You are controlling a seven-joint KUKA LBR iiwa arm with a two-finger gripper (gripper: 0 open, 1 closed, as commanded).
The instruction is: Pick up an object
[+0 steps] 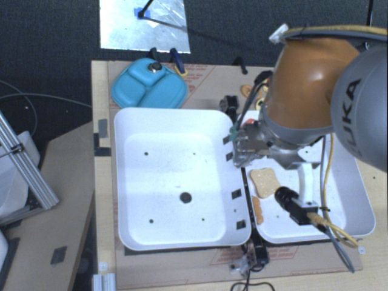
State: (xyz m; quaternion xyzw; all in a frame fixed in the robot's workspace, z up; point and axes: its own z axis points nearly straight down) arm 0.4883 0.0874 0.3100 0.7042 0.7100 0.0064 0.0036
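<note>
Dark carpet surrounds your counter [200, 71]. Toast slice [263, 182] lies in the right bin [357, 220], just below the claw [244, 151], whose state I cannot tell. It looks light and stiff; pinch across its edges.

Hidden under my arm
My bulky grey-and-orange arm [315, 90] covers most of the right shallow white bin [357, 217] and my gripper's fingers.

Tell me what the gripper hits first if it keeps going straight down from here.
Probably the toast slice in the right bin, near the wall between the bins; the gripper hangs just above it, though depth is unclear.
</note>
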